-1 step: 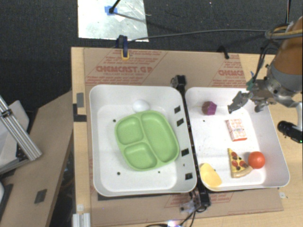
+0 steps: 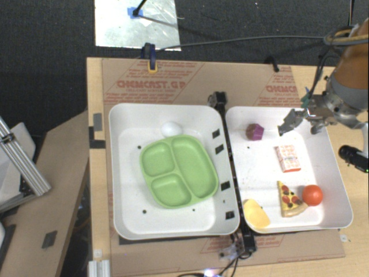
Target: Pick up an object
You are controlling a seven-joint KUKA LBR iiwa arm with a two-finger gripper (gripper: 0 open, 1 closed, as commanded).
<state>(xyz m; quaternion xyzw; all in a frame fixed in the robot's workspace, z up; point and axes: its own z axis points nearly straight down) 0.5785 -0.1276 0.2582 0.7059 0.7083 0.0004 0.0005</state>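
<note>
**Robot hand above the right bin's far edge**

The hand hovers over the far side of the right bin, fingers spread, gripping nothing. Nearest is a purple object; closer to the camera lie a small carton, pizza slice, tomato and yellow piece. The left bin holds a green divided plate.

Lighting: even, bright overhead light is washing both white bins; soft shadows are falling short. Glare is showing on the shiny sheet, upper left of frame. Focus: slightly soft, grainy throughout; dark background is staying dim.
</note>
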